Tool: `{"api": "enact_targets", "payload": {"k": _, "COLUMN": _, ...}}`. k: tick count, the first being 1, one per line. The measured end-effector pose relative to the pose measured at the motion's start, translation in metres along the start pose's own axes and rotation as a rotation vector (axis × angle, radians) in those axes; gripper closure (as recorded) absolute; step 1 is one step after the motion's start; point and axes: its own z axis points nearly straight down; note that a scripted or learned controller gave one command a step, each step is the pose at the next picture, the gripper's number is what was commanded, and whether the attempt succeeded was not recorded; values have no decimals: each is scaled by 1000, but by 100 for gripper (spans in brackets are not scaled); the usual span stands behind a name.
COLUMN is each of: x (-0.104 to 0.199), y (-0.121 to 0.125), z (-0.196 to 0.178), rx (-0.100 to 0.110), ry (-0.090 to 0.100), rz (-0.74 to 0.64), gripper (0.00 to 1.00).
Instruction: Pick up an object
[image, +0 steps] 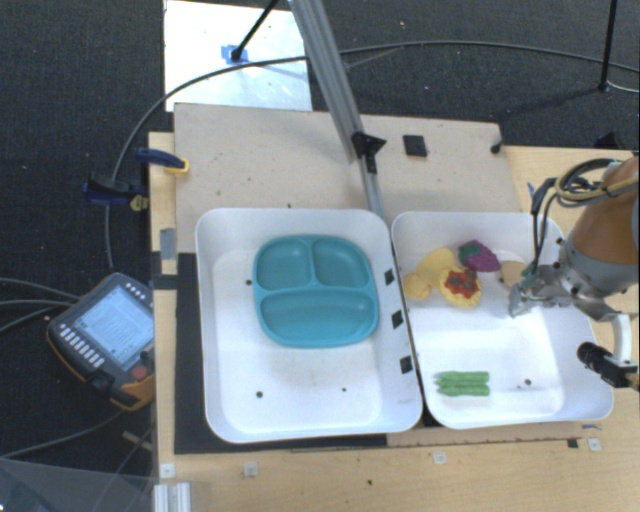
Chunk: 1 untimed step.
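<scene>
Toy food: a cluster of small pieces (455, 275) at the back of the right bin (500, 395), with a green piece (462, 383) apart near the front.
Handling: probably light, stiff plastic; the lone green piece looks easiest to pinch across its narrow width.
Gripper (522, 298): low, beside the cluster; its state cannot be told.
Left bin (230, 400): holds a teal divided plate (315, 290).

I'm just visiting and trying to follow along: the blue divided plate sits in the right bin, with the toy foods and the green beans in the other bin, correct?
Not quite. The camera view shows the blue divided plate in the left bin, not the right. The toy foods and the green beans are indeed in the other bin, the right bin, where the gripper reaches in.
</scene>
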Motion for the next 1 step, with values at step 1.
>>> {"api": "enact_targets", "payload": {"k": 1, "x": -1, "y": 3, "z": -64, "rx": 7, "ry": -1, "rz": -3, "gripper": 100}}
